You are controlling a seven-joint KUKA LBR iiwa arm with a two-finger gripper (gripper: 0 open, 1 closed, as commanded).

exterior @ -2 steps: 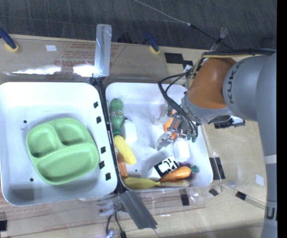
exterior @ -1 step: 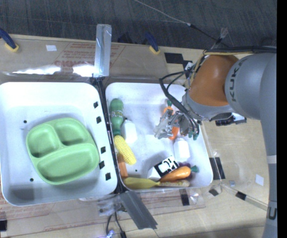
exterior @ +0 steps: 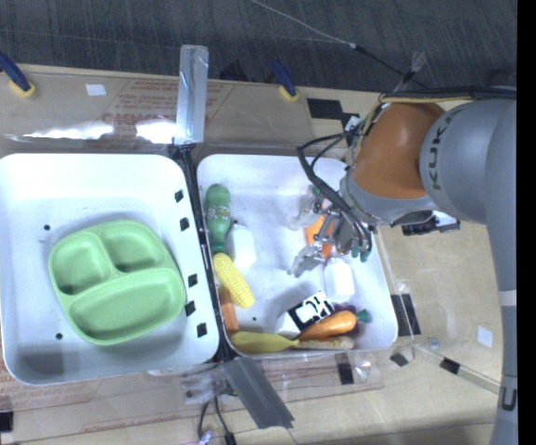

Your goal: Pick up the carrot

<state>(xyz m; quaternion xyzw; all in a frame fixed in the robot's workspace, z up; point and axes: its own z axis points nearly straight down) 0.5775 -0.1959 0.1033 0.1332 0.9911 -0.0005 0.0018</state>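
Bins sit side by side on the bench. On the left, the left bin (exterior: 18, 184) carries a green divided plate (exterior: 115, 279), which has no part in this job. Across the divider, the right bin (exterior: 249, 170) is crowded: a green cucumber-like piece (exterior: 218, 213) lies along its left wall, a corn cob (exterior: 233, 279) just below it, and a yellow banana (exterior: 263, 342) along the near wall. The carrot (exterior: 328, 324) lies in the near right corner, pressed against a small black-and-white block (exterior: 309, 310) and just above the banana.

Further right, the gripper (exterior: 328, 248) hangs over the bin's middle right, up and apart from the carrot. Its fingers look parted and I see something orange among them, but I can't tell whether that is a held thing or part of the tool.

To do this well, I'd say it should shift toward the near corner, turn the fingers across the carrot's narrow width, and come down on its middle, keeping off the block and the wall.
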